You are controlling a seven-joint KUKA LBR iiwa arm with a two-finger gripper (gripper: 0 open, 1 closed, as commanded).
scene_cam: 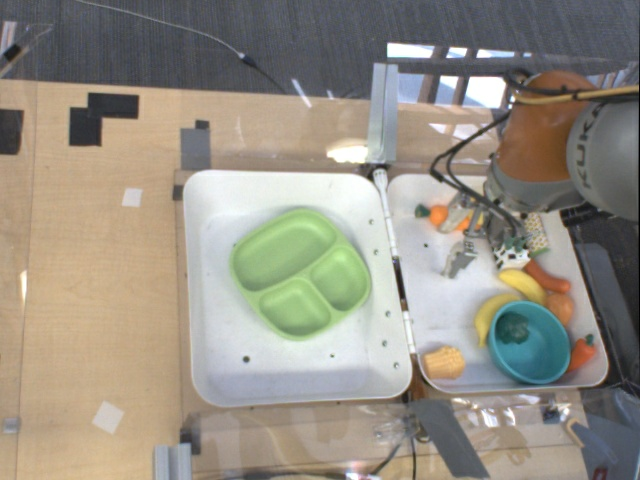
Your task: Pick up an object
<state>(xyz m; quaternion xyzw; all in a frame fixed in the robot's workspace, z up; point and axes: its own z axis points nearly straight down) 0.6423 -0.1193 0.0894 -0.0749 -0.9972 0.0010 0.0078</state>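
The grey two-finger gripper [461, 259] hangs over the right white bin [432, 320]; its jaw state cannot be told. The small yellow plastic banana [506, 298] nearby looks light, stiff and slippery (likely a toy). Its narrower middle seems the best place to grasp.

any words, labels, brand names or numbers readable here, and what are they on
None can be read.
The black blocks on the bench are plain shapes, not letters.
The black-and-white patterned toy beside the gripper is too small to tell any print.
The green divided plate and teal bowl bear no marking.

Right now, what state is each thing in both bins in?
Green divided plate: flat in the left bin.
Teal bowl: upright in the right bin.
Banana: lying against the bowl.
Gripper: low over the right bin, nothing visibly held.
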